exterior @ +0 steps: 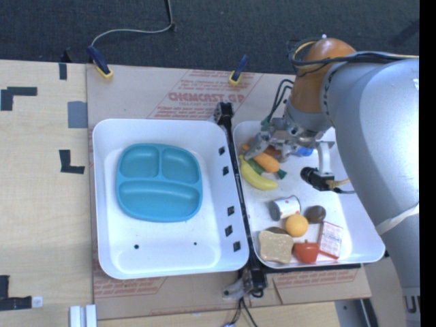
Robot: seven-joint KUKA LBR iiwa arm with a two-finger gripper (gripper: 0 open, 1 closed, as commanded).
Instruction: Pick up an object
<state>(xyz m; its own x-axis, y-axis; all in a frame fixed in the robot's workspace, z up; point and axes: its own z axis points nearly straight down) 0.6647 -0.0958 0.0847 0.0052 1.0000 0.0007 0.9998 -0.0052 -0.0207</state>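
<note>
Down in the right bin [354, 247], pincer [267, 148] hovers over banana [257, 176]; grip unclear.

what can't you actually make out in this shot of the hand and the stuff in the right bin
- Hand, camera view: its fingertips blur into the carrot and banana; open, shut or gripping cannot be told.
- Far corner of the right bin: covered by the grey arm.
- Small card: print too small to read.
- Brown item beside the orange: too small to identify.
</note>
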